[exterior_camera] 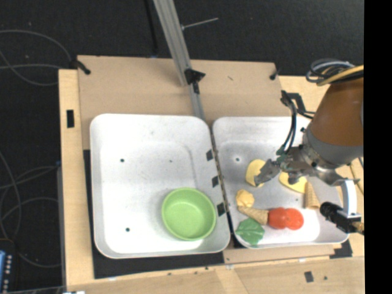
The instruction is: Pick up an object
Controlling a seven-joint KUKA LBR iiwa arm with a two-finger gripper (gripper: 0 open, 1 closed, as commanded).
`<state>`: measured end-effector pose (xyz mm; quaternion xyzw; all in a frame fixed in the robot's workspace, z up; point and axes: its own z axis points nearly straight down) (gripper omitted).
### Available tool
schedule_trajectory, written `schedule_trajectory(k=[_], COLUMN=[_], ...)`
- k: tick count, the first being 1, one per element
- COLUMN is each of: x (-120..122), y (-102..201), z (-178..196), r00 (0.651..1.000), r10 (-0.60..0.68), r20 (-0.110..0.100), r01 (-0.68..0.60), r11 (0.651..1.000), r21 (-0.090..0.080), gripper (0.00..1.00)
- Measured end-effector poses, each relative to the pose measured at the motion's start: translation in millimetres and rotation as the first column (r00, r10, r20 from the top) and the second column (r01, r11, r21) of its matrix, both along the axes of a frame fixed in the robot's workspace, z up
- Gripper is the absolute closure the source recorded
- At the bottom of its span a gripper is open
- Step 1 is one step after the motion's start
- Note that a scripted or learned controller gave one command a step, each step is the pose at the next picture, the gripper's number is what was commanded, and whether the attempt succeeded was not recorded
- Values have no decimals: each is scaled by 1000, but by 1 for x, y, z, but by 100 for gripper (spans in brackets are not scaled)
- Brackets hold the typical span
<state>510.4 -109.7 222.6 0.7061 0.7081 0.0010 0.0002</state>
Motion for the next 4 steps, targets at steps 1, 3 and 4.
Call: schedule_trajectory(k=[1,3,4], x=[0,2,4], y=[0,-1,0], z=[0,-115,-102], r00=[1000,1000,1000], r10=[-2,-4,-9], r20=[1,-6,2], r01=[2,4,9], r11=[1000,1000,1000], r21=[0,-3,1], gripper=[0,0,100])
